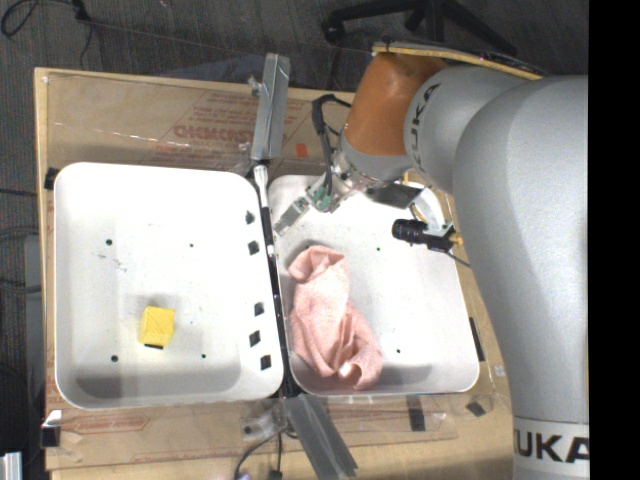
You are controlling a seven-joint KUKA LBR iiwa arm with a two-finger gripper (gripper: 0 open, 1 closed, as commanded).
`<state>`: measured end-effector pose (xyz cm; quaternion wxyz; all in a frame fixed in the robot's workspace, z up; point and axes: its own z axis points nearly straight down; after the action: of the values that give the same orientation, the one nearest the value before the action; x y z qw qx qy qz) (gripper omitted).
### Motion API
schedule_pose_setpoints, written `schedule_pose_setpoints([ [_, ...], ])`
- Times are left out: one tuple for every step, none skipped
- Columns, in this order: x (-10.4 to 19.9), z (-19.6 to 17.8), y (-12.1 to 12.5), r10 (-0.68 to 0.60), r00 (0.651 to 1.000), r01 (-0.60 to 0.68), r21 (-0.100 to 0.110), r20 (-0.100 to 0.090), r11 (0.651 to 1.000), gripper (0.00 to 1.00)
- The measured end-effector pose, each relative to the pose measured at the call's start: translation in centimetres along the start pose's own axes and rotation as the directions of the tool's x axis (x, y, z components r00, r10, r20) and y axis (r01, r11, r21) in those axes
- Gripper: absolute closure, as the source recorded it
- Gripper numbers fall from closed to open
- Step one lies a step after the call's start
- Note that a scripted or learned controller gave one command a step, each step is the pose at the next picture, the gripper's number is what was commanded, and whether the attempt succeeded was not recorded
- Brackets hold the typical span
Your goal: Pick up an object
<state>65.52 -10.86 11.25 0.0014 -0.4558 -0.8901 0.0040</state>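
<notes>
We saw a pink cloth (332, 320) heaped in the right bin (440, 308), against the divider (270, 298), likely dropped there loosely, since it lay crumpled. A yellow block (157, 326) sat left of the cloth, in the left bin (150, 218). The gripper (322, 198) hung above the bin's far corner, beyond the cloth and apart from it. We could not tell its state; nothing showed in its grasp.
</notes>
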Motion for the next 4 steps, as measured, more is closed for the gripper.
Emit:
schedule_pose_setpoints([
  [0.0, 0.0, 0.0, 0.000, 1.000, 0.000, 0.000, 0.000, 1.000, 0.00],
  [0.1, 0.8, -0.6, -0.134, 0.991, 0.134, -0.005, 0.011, 0.991, 0.00],
  [4.6, -8.1, -1.1, -0.122, 0.992, 0.122, -0.009, 0.003, 0.992, 0.00],
  [0.9, -1.2, -0.6, -0.047, 0.999, 0.047, -0.011, 0.005, 0.999, 0.00],
])
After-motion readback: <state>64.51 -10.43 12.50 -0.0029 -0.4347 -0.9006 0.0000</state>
